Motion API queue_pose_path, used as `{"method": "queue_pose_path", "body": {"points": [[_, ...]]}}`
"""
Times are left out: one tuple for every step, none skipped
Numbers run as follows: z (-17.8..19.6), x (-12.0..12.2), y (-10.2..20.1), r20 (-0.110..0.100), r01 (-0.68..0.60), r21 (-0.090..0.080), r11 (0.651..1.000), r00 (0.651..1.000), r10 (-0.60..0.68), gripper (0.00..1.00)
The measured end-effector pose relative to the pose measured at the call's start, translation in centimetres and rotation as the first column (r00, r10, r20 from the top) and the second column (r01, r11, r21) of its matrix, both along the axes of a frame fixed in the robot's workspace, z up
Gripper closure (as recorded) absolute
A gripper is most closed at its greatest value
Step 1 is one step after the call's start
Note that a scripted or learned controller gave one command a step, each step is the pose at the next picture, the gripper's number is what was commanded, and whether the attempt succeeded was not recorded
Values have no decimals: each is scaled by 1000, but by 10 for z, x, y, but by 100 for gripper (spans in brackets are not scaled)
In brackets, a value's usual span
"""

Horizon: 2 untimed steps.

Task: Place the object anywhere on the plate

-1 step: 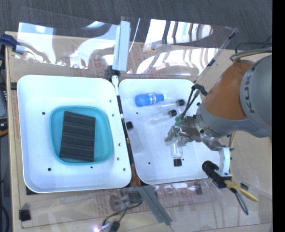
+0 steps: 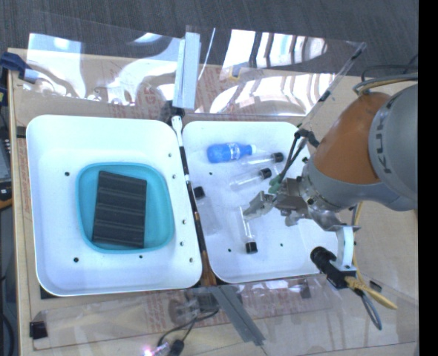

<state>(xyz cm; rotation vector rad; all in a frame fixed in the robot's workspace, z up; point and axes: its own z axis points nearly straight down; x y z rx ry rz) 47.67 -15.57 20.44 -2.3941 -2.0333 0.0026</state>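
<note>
The pincer (image 2: 257,205) hangs over the right bin (image 2: 226,265), seemingly open, gripping nothing.

The bench (image 2: 26,310) is viewed from a single fixed camera set above it, angled downward at a slant. Both white bins, the left bin (image 2: 48,199) and the right bin (image 2: 226,258), are framed whole, and the arm (image 2: 360,154) is seen entering from the right edge.

A wooden bench (image 2: 397,288) stands on dark grey carpet (image 2: 204,2), with clear glossy panels (image 2: 278,58) catching bright reflections.
</note>
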Motion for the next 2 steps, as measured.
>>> {"method": "queue_pose_path", "body": {"points": [[-18,0,60,-3,-36,1,999,999,36,0],[-28,-1,-11,-1,-38,1,999,999,38,0]]}}
